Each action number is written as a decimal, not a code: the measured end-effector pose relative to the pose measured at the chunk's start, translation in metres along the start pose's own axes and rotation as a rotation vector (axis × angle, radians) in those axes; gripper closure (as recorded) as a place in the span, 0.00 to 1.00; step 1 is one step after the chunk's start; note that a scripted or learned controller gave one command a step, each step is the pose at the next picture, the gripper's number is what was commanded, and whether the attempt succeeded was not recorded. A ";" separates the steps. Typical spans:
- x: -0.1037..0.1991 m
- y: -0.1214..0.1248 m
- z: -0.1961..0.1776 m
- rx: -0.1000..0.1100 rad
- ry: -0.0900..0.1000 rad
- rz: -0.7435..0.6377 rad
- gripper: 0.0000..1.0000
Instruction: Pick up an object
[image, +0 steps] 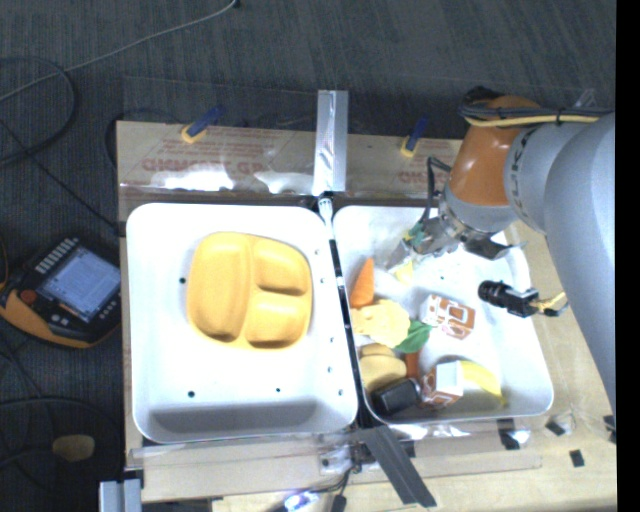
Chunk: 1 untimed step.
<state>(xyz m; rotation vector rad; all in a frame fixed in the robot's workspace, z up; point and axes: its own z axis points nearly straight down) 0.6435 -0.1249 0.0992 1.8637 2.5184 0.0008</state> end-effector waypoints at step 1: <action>0.043 0.040 -0.084 0.007 0.004 0.064 1.00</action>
